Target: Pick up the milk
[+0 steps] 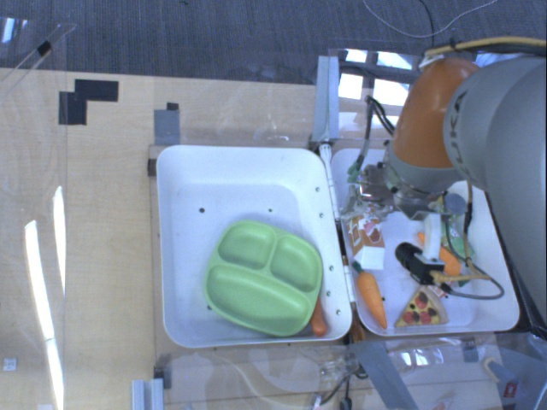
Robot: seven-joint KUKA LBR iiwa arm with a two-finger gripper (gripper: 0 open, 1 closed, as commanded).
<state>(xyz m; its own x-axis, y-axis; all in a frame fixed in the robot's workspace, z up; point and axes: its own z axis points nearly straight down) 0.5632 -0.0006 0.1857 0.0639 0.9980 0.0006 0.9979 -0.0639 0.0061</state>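
1. Two white bins: the small printed milk carton [367, 239] lies flat at the left edge of the right white bin [504, 314], beside an orange toy carrot [371, 299].
2. Grey arm's gripper [373, 196] hovers just above it; whether it's open or closed, I cannot tell.
3. Looks light, stiff, boxy; pinching across its narrow flat sides seems best, though the bin wall crowds it.

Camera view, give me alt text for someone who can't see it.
A grey and orange robot arm reaches over the right bin, which holds a milk carton, a carrot and a pizza slice. The left bin holds a green divided plate.
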